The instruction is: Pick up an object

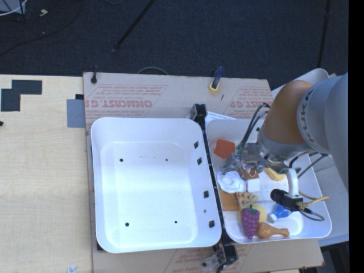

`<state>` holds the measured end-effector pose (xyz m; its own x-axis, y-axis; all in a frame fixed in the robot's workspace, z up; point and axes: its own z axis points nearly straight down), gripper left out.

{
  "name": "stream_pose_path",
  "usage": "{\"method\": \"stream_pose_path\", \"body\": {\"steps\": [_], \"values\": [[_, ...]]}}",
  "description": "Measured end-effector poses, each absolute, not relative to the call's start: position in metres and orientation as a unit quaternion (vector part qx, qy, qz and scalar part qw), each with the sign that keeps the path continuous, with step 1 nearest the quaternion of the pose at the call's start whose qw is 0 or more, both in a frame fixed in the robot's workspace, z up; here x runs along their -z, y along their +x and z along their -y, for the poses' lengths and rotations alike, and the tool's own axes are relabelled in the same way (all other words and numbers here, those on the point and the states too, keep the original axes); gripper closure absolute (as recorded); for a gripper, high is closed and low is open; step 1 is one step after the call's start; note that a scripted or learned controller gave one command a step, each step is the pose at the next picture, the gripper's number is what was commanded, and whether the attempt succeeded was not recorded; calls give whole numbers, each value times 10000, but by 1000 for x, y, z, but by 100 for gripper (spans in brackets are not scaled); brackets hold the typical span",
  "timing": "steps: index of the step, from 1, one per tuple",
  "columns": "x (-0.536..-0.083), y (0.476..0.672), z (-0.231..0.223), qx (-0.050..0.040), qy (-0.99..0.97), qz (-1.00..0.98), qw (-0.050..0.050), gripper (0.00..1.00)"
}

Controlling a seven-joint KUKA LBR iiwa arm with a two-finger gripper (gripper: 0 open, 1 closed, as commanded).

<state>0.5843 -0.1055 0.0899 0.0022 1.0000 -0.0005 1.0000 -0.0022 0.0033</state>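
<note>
One pale wooden worktop [40, 181] carries one cardboard sheet [142, 98], and on it are two white bins side by side. The bigger-looking bin [148, 175] lies on the view's left of the tool. The second bin [233, 131] is the one the tool is over, and the arm hides part of its far side.

One grey arm [321, 118] with its orange band [284, 118] comes in from the view's right and is cut off at the edge. The tool [242, 162] sits low in the second bin. Whether it is spread or pressed together cannot be told, and nothing can be seen gripped in it.

The things to pick all lie in this bin:
- One red-orange block [224, 148] is just beyond the tool on the view's left.
- One purple grape bunch [250, 222] is well nearer the camera than the tool.
- One tan drumstick [272, 230] lies beside the grapes.
- One tan wedge [229, 201] lies on the near side of the tool.
- One crumpled white thing [230, 182] lies just below the tool.
- One waffle-patterned piece [246, 198] is next to the wedge.
- There are two yellow pieces. One [276, 175] is on the view's right of the tool, half under the wrist, and the other [260, 211] touches the grapes.
- One small blue thing [280, 212] is partly covered.
- One brown scrap [251, 173] is right against the tool and too blurred to identify.
</note>
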Motion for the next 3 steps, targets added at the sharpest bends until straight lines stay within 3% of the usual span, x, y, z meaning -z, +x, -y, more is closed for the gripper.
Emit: {"method": "stream_pose_path", "body": {"steps": [1,2,3], "values": [[-88,627,124,-1,7060,-7082,5,0],[-87,577,108,15,7083,-7059,-32,0],[-88,644,91,-13,7061,-7081,9,0]]}}
